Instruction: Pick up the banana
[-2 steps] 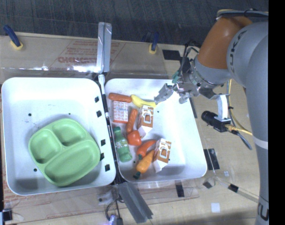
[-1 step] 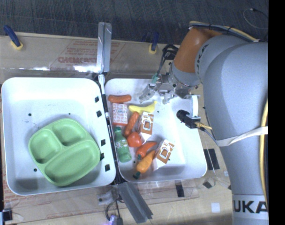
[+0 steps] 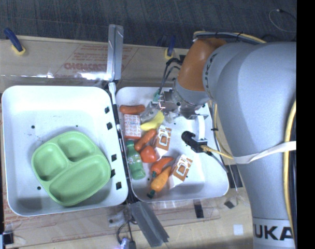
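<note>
The gripper (image 3: pixel 162 108) sits right over the banana (image 3: pixel 153 121) in the crowded right bin (image 3: pixel 212 183), lined up to grab, though whether it's spread or pinching can't be told.

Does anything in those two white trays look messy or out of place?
Nothing looks spilled or broken. The right bin is simply crowded: the banana, a sausage, carrots, a green bottle and small packets lie jumbled at odd angles, some touching. The left bin holds a green divided plate, lying flat.
</note>
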`<state>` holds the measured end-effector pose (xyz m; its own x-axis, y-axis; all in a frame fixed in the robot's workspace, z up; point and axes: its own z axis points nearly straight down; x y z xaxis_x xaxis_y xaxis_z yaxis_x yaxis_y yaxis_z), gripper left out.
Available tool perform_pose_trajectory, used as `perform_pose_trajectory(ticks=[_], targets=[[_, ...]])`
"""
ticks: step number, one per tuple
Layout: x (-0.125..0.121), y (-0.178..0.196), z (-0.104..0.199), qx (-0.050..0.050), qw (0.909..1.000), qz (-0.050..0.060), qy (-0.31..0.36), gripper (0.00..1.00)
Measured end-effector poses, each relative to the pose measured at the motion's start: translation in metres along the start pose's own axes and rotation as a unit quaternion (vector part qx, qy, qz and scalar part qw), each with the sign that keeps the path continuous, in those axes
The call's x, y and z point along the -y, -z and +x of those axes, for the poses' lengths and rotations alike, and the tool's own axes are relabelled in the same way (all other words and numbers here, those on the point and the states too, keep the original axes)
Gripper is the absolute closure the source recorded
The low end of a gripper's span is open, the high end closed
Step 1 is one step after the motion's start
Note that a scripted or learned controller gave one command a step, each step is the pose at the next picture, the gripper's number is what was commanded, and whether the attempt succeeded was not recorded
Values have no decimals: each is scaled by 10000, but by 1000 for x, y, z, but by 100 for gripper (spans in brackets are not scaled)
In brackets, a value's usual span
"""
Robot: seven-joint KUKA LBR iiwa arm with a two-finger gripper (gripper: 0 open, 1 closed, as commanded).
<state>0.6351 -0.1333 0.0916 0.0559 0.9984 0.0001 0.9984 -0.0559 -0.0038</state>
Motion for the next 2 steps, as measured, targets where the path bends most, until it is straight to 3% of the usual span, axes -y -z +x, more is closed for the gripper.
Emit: perform_pose_trajectory(ticks=[1,2], targets=[[0,10,1,-4,10000,6,23,100],[-5,123,98,-3,9956,-5,-942,100]])
